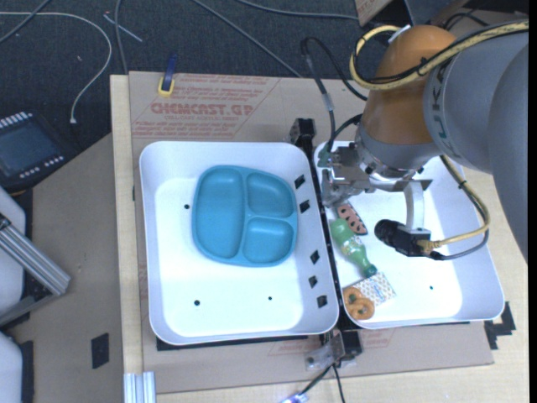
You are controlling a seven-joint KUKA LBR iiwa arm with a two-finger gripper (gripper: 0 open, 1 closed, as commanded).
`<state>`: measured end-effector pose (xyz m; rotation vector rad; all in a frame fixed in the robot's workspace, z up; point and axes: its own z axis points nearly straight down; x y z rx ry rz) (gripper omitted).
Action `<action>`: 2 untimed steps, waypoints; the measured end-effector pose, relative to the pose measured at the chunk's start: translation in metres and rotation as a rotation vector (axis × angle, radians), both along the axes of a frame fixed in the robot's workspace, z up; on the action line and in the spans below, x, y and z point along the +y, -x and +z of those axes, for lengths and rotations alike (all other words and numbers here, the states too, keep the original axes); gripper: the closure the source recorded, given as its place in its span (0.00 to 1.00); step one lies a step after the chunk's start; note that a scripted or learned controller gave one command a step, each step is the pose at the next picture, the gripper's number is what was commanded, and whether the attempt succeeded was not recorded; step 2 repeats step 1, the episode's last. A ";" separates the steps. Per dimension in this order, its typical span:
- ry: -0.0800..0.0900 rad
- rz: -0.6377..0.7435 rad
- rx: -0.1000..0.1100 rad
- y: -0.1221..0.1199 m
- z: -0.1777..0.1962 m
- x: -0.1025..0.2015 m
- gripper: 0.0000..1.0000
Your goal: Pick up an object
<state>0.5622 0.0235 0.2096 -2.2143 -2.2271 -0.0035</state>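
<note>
Bench surface (pixel 210 355) at the near edge is bare tan board, with a small metal clamp (pixel 336 347) at the junction of the two bins.

Right bin (pixel 470 296), near corner: a small packet printed with a pretzel picture (pixel 367 296) lies flat against the near-left corner. Just beyond it, a green bottle-shaped item (pixel 352 246) lies on its side, angled along the bin's left wall. Touching or just beside its far end is a small brown-and-pink item (pixel 353 219); its exact nature cannot be determined. To the right of these, a black cylindrical part (pixel 401 237) with a yellow cable (pixel 460 235) is positioned above the bin floor; it appears attached to the arm assembly.

Left bin (pixel 168 259): a blue divided plate (pixel 245 215) with three compartments rests upright on the bin floor, toward the far half. Black clips (pixel 312 259) are spaced along the wall shared by the two bins.

Gripper (pixel 340 183): positioned over the far-left corner of the right bin, close to the shared wall and just beyond the brown-and-pink item. Whether the claw is released or clenched cannot be determined; the wrist hardware obscures it. No item is visibly held.

Arm (pixel 411 82): the orange band and grey body descend from the far right over the right bin.

Far zone: a cardboard sheet (pixel 205 107) with red print lies beyond the left bin, and cables (pixel 92 23) run over the dark floor.
</note>
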 end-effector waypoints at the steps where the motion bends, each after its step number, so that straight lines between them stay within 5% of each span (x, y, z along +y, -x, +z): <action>1: 0.000 0.000 0.000 -0.013 -0.004 0.050 1.00; 2: 0.000 0.000 0.000 -0.013 -0.004 0.050 1.00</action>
